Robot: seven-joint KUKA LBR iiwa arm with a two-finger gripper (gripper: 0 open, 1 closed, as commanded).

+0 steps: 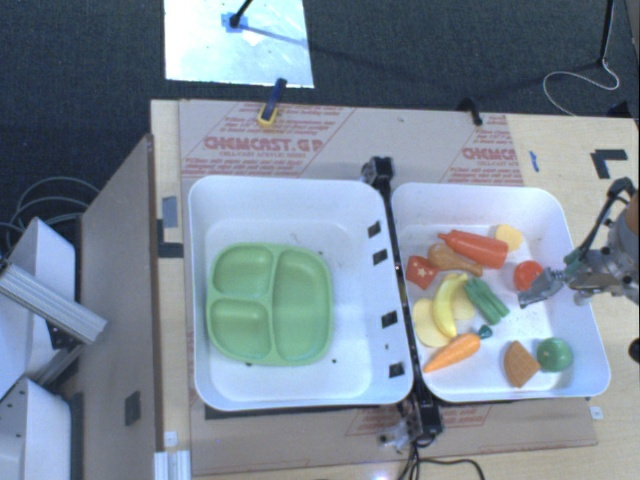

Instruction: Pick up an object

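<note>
1. I see toy food piled in the right bin (pixel 570 218): a red tomato (pixel 527 274), a green pepper (pixel 486 300), a banana (pixel 447 303), a carrot (pixel 455 351) and a green ball (pixel 554 352).
2. My gripper (pixel 537 289) hangs just beside the tomato; I cannot tell its spread.
3. The left bin (pixel 300 196) holds a green divided plate (pixel 270 304).
4. Both bins sit on printed cardboard (pixel 300 138) over a wooden bench (pixel 120 268); dark carpet (pixel 80 38) lies beyond.

Dark blue-grey carpet floor (pixel 80 58), a shiny silver sheet (pixel 238 28) lying on it, pale wooden bench (pixel 120 268), printed cardboard (pixel 330 138) on top, loose cables (pixel 40 203) at left
</note>
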